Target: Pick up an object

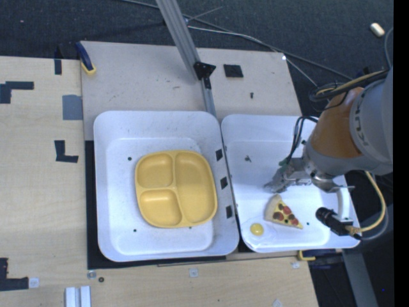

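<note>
Pizza slice (283, 212), a small toy wedge with red and dark toppings, lies in the right bin (255, 139) near its front edge, and it looks like the likeliest thing to pick up. Going left to right: the left bin (112, 171) holds a yellow tray (175, 188) with three compartments, lying flat and well apart from the arm. In the right bin, a small yellow piece (256, 229) sits at the front, near the slice's left corner. The gripper (281, 179) hangs just behind the slice, close to the bin floor; whether it is spread or pressed together cannot be told, because it appears as a small grey blur and nothing is seen pinched in it. The grey arm (351, 133) with its orange band reaches in from the right. Judging the risks: the slice is thin and flat, so the gripper may slide over it or push it toward the bin's front wall. A closing off-centre could flick it aside. The yellow piece is near enough to be knocked. The tilted approach may also scrape the bin floor.
</note>
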`<action>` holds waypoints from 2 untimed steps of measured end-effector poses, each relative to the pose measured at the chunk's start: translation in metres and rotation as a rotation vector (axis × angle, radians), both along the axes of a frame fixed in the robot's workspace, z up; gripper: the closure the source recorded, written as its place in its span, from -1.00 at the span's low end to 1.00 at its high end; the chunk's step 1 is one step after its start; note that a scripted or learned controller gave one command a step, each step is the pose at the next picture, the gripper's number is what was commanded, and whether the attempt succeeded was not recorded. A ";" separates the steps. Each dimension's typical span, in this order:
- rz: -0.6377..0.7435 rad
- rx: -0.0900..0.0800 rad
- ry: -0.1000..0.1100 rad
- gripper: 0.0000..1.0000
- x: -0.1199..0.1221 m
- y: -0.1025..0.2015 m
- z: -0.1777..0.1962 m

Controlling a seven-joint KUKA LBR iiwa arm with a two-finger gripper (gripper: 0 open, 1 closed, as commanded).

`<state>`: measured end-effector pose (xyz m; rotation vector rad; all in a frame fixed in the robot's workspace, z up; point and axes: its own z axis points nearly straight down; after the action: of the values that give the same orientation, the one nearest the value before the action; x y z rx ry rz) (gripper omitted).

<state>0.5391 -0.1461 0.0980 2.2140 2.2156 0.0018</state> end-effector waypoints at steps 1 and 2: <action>0.001 0.005 0.004 1.00 0.011 0.002 0.053; 0.001 0.005 0.005 1.00 0.008 0.003 0.115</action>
<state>0.5466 -0.1435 0.2127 2.2185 2.2215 0.0016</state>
